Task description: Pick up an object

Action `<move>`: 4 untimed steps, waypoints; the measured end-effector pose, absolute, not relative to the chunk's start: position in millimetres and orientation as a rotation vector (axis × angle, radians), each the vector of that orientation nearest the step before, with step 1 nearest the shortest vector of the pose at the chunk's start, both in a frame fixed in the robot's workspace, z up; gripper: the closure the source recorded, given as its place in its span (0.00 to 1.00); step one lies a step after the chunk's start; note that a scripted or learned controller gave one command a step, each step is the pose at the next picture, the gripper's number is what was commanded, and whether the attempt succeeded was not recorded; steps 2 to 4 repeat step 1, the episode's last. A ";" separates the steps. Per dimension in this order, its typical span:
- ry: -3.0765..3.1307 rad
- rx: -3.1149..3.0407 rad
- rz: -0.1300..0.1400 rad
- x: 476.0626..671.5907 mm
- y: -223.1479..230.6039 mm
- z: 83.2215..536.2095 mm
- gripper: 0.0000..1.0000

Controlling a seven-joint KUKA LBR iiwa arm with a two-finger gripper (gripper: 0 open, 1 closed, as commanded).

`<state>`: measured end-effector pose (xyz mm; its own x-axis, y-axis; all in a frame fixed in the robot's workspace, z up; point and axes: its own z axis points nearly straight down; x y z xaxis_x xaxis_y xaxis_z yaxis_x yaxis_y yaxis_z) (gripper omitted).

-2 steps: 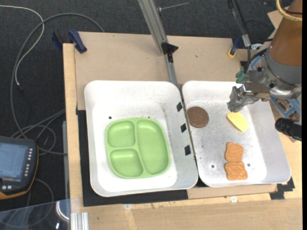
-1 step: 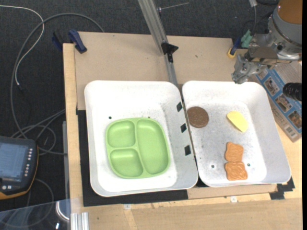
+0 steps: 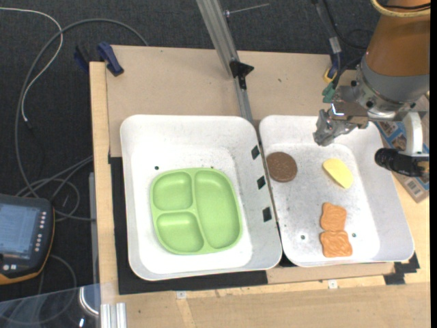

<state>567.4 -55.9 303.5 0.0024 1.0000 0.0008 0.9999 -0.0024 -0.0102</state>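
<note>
Here the fingers [image 3: 328, 132] hang over the upper part of the right bin [image 3: 382, 251], dark and bunched under the grey wrist; whether they stand apart or closed I cannot tell, and nothing can be seen between them.

No one object is fixed by the task, so the nearest candidate matters most. That is the yellow piece [image 3: 339, 173], lying on the bin floor at about five o'clock from the fingers, near but apart from them. Its long axis runs from ten o'clock to four o'clock. I judge a short move down and toward five o'clock would set the fingers over it, and closing across the narrow width would suit its shape better than closing along the length.

The brown round disc [image 3: 281, 167] lies at about eight o'clock from the fingers, close to the bin's left wall. Further off at six o'clock, two orange waffle-like pieces [image 3: 334, 230] lie touching, one above the other, toward the bin's lower edge.

Outward again, the left bin [image 3: 136, 142] holds a green divided tray [image 3: 196, 210], well apart from the arm. Both bins rest on the tabletop [image 3: 171, 74].
</note>
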 end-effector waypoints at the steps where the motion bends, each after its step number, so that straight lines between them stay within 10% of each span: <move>1: -2.223 -2.226 -0.002 596.4 -69.3 307.2 1.00; 4: -2.223 -2.226 -0.002 596.4 -69.3 307.2 1.00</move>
